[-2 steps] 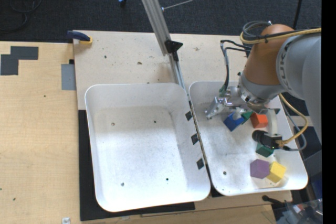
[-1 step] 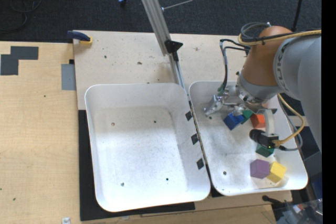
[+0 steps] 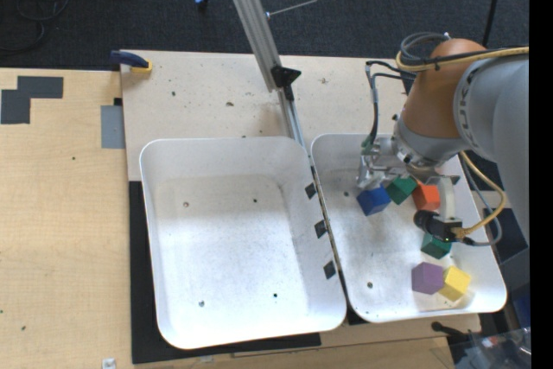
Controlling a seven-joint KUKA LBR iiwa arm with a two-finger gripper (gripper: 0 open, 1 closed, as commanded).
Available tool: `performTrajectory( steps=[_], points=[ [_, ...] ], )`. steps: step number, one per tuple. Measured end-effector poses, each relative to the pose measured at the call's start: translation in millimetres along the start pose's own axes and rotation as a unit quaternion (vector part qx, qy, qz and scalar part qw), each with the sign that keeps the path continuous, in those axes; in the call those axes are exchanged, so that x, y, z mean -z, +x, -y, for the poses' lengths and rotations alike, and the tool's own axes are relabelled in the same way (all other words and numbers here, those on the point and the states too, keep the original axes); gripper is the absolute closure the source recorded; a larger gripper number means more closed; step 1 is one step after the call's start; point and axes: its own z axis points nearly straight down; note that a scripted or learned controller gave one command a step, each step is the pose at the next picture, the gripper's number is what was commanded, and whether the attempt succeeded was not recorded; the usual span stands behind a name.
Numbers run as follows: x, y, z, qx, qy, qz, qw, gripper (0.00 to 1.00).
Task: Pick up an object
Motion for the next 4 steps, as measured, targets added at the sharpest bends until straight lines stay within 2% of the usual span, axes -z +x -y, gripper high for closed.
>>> performTrajectory(
  steps=[1, 2, 3, 4],
  points=[
    [62, -7, -1, 0.002, 0.01, -0.002, 0.9999, 1.0],
    [107, -3, -4, 0.006, 0.01, -0.003, 0.9999, 1.0],
    [133, -4, -4, 0.007, 0.012, -0.003, 0.9999, 1.0],
    [131, 55, 8, 0.008, 0.014, -0.004, 0.9999, 1.0]
  ],
)
